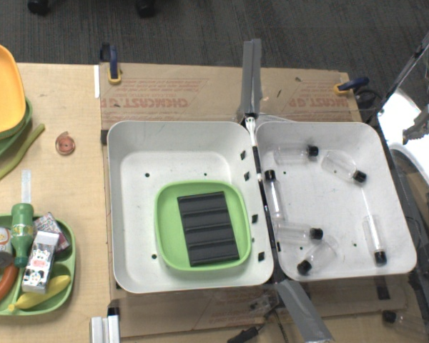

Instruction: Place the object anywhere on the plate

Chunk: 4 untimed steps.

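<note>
A green square plate (168, 224) sits in the left white bin (129, 191), towards its front. A black ribbed rectangular object (207, 227) lies flat on the middle of the plate, long side running front to back. In the right white bin (386, 184) several clear plastic tubes with black caps lie scattered. One tube (274, 195) rests along the left wall, another (372, 236) lies near the right front corner, and one (342, 167) is towards the back.
A grey divider bar (251, 77) runs back from between the bins over brown cardboard. Left of the bins the wooden bench holds stacked yellow and green plates (0, 98) and a green tray of toy food (28, 263). Clamps (111, 66) hold the cardboard's back edge.
</note>
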### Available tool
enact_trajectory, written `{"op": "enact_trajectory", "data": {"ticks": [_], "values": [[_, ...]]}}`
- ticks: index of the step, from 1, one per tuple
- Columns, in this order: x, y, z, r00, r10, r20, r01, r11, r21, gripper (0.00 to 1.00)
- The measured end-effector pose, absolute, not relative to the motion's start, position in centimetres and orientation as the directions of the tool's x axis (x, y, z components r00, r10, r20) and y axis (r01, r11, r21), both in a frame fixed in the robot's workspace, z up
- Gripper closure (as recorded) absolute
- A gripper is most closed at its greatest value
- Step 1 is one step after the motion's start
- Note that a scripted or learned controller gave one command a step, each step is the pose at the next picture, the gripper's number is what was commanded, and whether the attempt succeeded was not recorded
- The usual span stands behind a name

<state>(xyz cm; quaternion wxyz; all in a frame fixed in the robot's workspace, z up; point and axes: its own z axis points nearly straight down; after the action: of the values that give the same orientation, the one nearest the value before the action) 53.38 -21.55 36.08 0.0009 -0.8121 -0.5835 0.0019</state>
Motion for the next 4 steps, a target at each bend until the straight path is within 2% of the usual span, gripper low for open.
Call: {"op": "enact_trajectory", "data": {"ticks": [1, 4], "values": [[47.9, -20.6, 42.9, 0.273, 0.962, -0.003, 0.962, -0.273, -0.001, 0.0], [47.8, -21.5, 44.0, 0.424, 0.906, -0.003, 0.906, -0.424, -0.002, 0.0]]}}
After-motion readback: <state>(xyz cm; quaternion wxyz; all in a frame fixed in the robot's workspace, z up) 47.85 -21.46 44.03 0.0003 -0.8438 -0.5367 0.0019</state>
